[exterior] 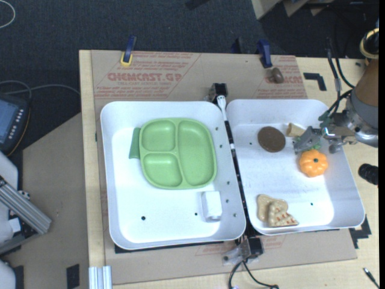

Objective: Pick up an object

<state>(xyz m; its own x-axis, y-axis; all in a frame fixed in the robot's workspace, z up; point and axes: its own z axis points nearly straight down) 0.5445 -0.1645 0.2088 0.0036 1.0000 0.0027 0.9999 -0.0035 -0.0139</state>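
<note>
Right now two-finger gripper (310, 138) low near right bin's (337, 218) right edge, jaw state cannot tell. Small orange pumpkin toy (313, 162) just below it, apparently not gripped. Brown round disc (271, 139) to left, small tan piece (295, 128) beside. Waffle-textured tan toy (276, 211) near front edge. Left bin (120, 221): green plastic 3-compartment tray (177, 152), small white block (210, 205) at front-right corner.

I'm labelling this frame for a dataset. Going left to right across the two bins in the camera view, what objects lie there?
Green divided plate → small white block → brown round disc → waffle-like toy pieces → orange toy pumpkin, beside the claw.
</note>
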